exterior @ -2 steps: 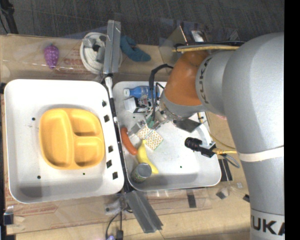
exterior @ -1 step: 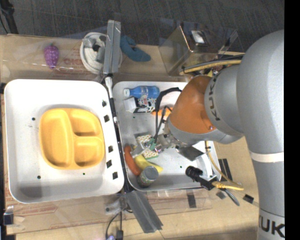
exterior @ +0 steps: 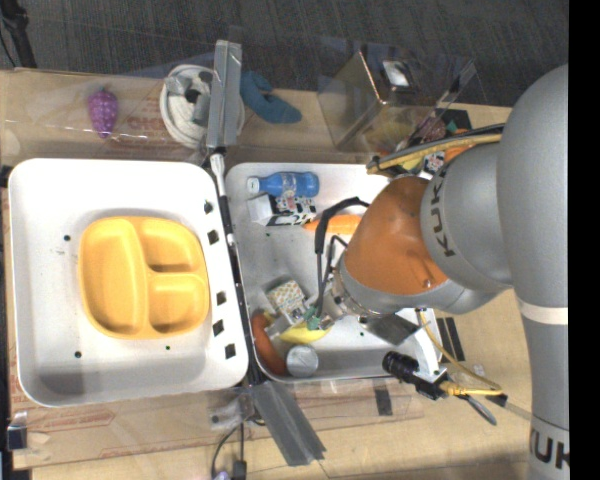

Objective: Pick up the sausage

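Grey arm: we see the KUKA arm [exterior: 480, 218] reaching in from the right, its orange band low over the right bin [exterior: 242, 268], wrist pointed down toward that bin's lower left part.
Gripper: the gripper [exterior: 320, 313] sits under the wrist, close above the clutter near the bin's bottom edge. We cannot tell whether it is released or clenched, and we make out nothing held in it.
Sausage: a reddish-brown rounded thing [exterior: 264, 340] lies at the right bin's lower left corner, against the wall; we take it for the sausage, though it is partly covered. It lies just left of the gripper.
Near the sausage: one yellow banana-like piece [exterior: 304, 335] beside it, one grey round thing [exterior: 302, 360] just below, one patterned small packet [exterior: 286, 295] above.
Upper right bin: one blue bottle [exterior: 286, 184] lying on its side near the top wall, one small printed box [exterior: 292, 208] just under it.
Left bin: one white bin [exterior: 30, 268] bearing one yellow divided tray [exterior: 145, 273], set about its middle.
Bins counted: two, side by side, their inner walls touching along the middle divide.
Behind the bins: one purple item [exterior: 103, 110], one white round item [exterior: 188, 103], one blue item [exterior: 270, 103], one clear box [exterior: 385, 98].
Open room: bare white floor around the tray on all sides; in the right bin, bare floor in the middle left strip, while the arm covers the right half.
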Robot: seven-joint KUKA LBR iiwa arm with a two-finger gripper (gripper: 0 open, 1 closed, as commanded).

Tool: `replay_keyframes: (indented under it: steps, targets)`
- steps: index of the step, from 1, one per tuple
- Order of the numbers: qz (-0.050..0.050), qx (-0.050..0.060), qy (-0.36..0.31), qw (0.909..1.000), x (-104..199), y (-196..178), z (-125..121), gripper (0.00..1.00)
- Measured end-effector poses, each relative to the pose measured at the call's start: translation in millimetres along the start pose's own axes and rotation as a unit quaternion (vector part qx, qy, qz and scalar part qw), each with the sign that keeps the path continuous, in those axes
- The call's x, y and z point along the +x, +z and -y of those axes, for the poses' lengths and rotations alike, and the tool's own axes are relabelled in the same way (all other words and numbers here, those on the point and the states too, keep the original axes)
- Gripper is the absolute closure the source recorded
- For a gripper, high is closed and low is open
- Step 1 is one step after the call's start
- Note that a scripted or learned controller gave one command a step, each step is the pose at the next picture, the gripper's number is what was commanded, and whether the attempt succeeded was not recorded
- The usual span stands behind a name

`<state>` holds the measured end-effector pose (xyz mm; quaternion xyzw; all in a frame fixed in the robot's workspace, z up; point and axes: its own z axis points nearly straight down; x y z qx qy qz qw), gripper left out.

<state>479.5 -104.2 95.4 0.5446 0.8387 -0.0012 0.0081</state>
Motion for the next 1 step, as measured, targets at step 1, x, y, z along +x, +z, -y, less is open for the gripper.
replay_keyframes:
  steps: [1]
  targets:
    - [-0.004,0.0,-0.004,1.0,3.0,-9.5,-2.7,1.0]
